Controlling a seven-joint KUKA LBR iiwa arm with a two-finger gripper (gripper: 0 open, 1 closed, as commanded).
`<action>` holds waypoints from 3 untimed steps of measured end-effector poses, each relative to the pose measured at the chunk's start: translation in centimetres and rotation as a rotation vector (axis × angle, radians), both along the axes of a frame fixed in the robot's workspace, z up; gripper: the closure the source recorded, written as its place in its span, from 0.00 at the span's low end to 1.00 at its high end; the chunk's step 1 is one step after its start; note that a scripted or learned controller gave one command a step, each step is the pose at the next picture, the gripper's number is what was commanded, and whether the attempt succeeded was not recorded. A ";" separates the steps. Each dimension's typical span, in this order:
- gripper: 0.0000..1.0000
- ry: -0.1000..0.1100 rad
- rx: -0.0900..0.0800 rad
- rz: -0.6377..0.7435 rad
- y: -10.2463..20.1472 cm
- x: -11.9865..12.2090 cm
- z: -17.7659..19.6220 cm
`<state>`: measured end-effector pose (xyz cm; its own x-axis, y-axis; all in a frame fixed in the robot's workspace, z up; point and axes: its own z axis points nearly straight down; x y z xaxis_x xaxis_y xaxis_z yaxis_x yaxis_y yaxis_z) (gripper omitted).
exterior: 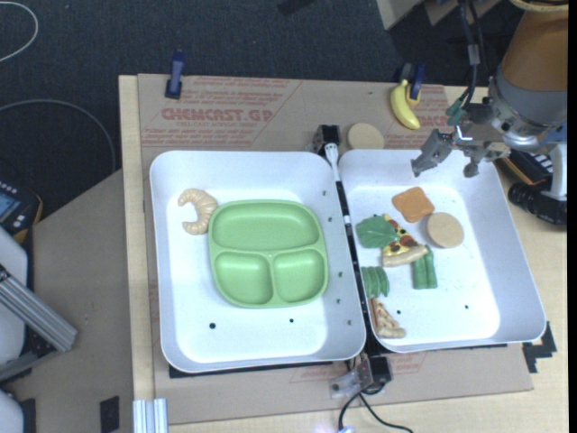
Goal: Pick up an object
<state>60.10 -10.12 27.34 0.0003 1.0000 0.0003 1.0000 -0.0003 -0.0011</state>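
My gripper hangs open over the back of the right bin, its two fingers spread apart with nothing between them. Just below it lies an orange toast-like piece. A round tan cookie sits to the right of that. Further forward are a green leafy piece, a pizza slice, a green bean pod, another green piece and a tan strip near the front.
The left bin holds a green divided plate and a beige croissant. Outside the bins, a banana and a tan disc lie on the cardboard behind the right bin.
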 end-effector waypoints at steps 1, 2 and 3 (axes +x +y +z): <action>1.00 -0.004 -0.001 0.001 0.0 0.1 1.1; 1.00 0.004 0.002 0.006 5.7 6.5 -9.0; 1.00 -0.005 0.002 -0.001 6.3 -7.9 2.9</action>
<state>52.23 -3.80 30.20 0.0015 1.0000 0.0026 1.0000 -0.0015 0.0042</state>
